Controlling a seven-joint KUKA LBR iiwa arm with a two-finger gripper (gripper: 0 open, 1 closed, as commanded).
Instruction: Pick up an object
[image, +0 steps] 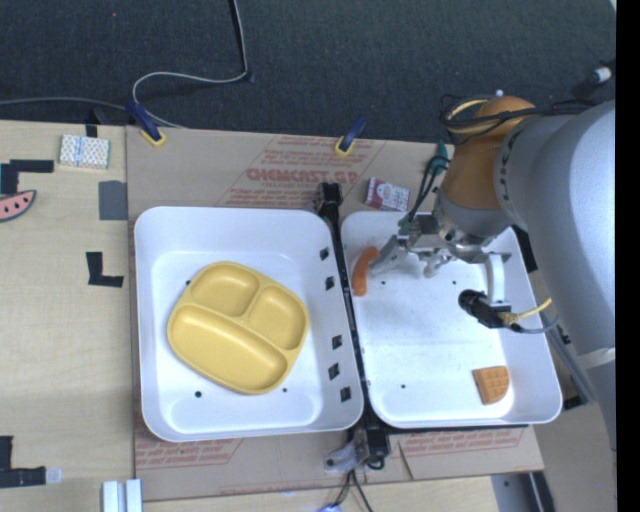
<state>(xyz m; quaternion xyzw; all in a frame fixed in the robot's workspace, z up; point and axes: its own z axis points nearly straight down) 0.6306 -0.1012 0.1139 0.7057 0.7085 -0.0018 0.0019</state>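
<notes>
arm low over right bin (520, 400), tool (385, 258) beside carrot (362, 271)

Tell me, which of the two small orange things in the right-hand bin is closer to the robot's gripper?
The orange carrot-like piece at the bin's left wall, just beside the gripper. The tan waffle-like square lies well away, near the bin's lower right corner.

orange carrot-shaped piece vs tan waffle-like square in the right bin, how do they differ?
The orange carrot-shaped piece is long and narrow; the tan waffle-like square is squat and blocky. The carrot piece lies against the right white bin's left wall in its upper half; the waffle square sits near the lower right corner. The carrot piece is close beside the gripper; the waffle square lies well away from it. Both are small and rest on the bin floor.
</notes>
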